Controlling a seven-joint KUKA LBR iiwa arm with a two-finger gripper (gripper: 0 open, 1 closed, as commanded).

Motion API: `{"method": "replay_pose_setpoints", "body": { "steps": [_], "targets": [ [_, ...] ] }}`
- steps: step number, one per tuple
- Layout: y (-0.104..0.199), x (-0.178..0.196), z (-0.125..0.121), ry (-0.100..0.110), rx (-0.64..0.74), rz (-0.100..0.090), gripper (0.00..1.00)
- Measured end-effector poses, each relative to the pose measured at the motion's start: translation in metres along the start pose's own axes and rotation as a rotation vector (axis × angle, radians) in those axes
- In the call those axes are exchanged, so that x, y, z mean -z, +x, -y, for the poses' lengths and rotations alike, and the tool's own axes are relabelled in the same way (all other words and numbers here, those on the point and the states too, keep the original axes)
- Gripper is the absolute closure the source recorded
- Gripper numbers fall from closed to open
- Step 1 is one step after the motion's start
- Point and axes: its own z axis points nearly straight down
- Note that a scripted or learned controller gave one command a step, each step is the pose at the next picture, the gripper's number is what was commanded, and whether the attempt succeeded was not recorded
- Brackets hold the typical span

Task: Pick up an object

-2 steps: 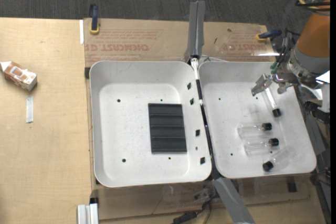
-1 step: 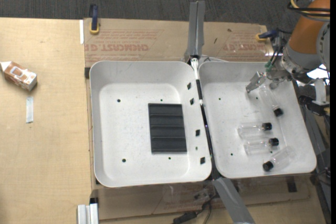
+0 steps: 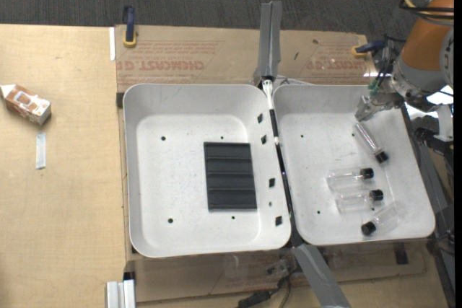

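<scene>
Look to the upper right of the frame: the grey arm with the orange band [image 3: 426, 40] comes in from the right edge, and its gripper [image 3: 372, 106] hangs over the upper right corner of the right-hand shallow white bin [image 3: 310, 227]. You cannot tell from this slant how the gripper is set, and nothing shows held in it. The nearest candidate is a clear plastic tube with a black cap [image 3: 370, 141], lying just below and slightly right of the gripper in the frame; its long axis runs on a diagonal from upper left to lower right, with the cap at the lower right end. That diagonal is what the coming move likely turns on: a short drop towards the lower right, with the close made across the tube's narrow width. Three more clear black-capped tubes [image 3: 355, 198] lie further down the same bin, near its lower right, close together and at differing angles, so they look harder to single out. In the left white bin [image 3: 130, 155], well apart from the gripper, a flat black ribbed rectangular block [image 3: 231, 175] lies with its long axis running up and down the frame.
</scene>
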Motion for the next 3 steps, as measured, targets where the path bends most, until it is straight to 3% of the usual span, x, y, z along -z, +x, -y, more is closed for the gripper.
{"method": "replay_pose_setpoints", "body": {
  "steps": [1, 2, 3],
  "targets": [
    [0.002, 0.000, 0.000, 0.001, 0.002, -0.003, 0.00],
    [0.059, -0.011, -0.012, 0.002, 0.021, 0.002, 0.00],
    [0.040, -0.011, 0.048, 0.002, 0.130, 0.001, 0.00]
  ]
}}
